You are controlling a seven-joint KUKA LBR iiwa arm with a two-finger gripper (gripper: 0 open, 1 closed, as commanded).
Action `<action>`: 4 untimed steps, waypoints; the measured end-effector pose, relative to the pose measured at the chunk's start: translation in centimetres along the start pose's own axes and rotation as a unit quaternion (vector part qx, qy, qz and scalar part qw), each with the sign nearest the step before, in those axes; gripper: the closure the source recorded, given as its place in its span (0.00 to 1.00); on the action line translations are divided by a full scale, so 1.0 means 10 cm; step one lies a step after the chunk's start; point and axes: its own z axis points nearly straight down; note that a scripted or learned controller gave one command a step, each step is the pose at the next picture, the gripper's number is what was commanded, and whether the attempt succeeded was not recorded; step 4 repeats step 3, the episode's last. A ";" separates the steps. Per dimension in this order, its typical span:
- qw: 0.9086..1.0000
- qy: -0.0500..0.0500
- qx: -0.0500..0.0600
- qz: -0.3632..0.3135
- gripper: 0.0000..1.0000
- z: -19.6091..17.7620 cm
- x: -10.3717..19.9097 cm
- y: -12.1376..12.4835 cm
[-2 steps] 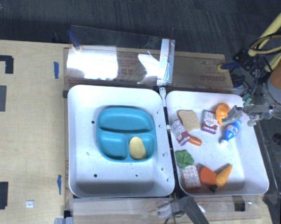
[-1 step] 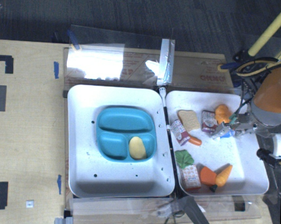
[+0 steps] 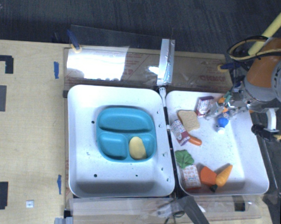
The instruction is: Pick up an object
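Observation:
My gripper reaches in from the upper right, low over the far part of the right bin. Just below it lies a small blue object, and a purple-and-white packet sits just to its left. Further left rest a slice of toast, a red-and-white wrapper and a small orange sausage-like piece. A green leafy piece, a red-and-white box, an orange block and a carrot lie along the near side.
The left bin holds a blue divided tray with a yellow lemon-like object in its near right compartment. A clear panel and a metal post stand behind the bins. The grey arm with its orange band hangs over the right bin's far right corner.

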 end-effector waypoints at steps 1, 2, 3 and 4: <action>1.000 -0.003 0.004 0.000 1.00 -0.08 -0.03 -0.03; 0.999 -0.013 -0.009 0.033 1.00 -1.16 0.56 0.12; 1.000 -0.011 -0.003 0.001 1.00 -1.19 1.25 -0.90; 1.000 -0.011 -0.003 0.001 1.00 -1.19 1.25 -0.90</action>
